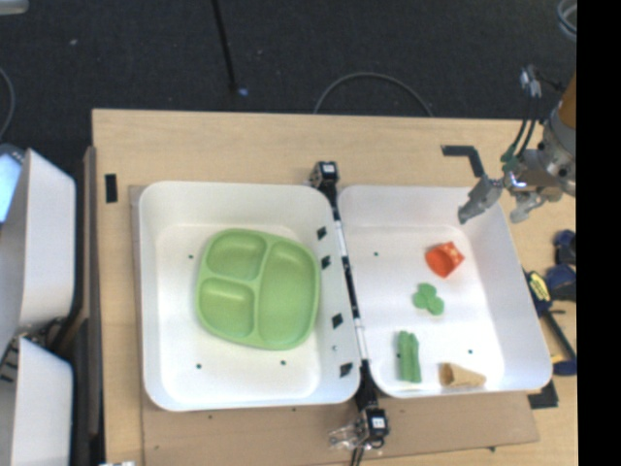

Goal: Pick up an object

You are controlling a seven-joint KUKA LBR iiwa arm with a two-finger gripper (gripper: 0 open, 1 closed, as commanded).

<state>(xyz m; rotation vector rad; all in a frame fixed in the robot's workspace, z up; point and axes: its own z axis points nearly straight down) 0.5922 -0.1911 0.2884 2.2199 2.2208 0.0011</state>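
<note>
Pick not started: gripper (505, 200) hangs over right bin's (514, 352) upper right corner, fingers apparently spread and holding nothing, red object (444, 258) still lying in bin.

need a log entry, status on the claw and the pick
Claw open, holding nothing, over right bin's far corner. Red piece nearest, untouched. Nothing in the way.

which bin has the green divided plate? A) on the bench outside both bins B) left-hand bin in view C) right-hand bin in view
B: the green divided plate lies flat in the left-hand bin, alone there, while the red piece and the small green items sit in the right-hand bin.
</note>
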